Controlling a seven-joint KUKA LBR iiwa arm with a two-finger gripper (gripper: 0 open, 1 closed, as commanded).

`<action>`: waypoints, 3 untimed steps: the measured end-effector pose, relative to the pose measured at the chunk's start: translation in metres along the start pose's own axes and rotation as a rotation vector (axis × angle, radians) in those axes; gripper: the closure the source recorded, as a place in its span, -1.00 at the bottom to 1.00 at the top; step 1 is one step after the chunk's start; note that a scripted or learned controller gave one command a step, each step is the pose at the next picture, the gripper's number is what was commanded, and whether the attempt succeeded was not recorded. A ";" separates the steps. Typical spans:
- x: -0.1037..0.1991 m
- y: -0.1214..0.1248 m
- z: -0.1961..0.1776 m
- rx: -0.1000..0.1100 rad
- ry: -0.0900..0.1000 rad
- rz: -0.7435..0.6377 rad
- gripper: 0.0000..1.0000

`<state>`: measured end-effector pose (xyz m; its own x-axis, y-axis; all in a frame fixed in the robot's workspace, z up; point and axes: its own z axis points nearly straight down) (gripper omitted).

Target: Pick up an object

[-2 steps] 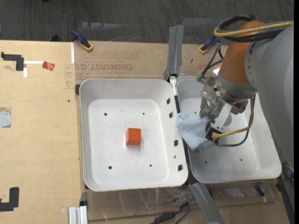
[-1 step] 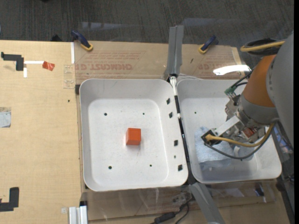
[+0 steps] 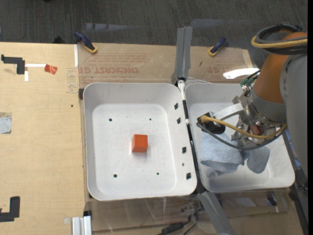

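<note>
Claw (image 3: 243,142) low in right bin (image 3: 208,94), over crumpled grey cloth (image 3: 220,153), wrist and yellow cables crowding view. Cannot tell whether claw is released, clenched or grasping anything. Cloth lies along right bin's near side, bunched, part under wrist. Orange cube (image 3: 140,143) sits alone near middle of left bin (image 3: 98,94), well apart from arm. Likely risk: soft cloth bunches or slips free on lift, since folds give no firm edge. Loose cable (image 3: 222,126) might snag fabric.
</note>
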<state>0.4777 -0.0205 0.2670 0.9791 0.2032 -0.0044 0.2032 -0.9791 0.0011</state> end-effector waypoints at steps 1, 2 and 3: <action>-0.016 0.078 -0.058 0.000 0.000 -0.004 1.00; 0.008 0.200 -0.115 0.002 -0.003 0.004 1.00; 0.054 0.153 -0.032 0.002 -0.003 -0.003 1.00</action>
<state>0.5620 -0.1594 0.2990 0.9785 0.2061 -0.0072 0.2061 -0.9785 -0.0014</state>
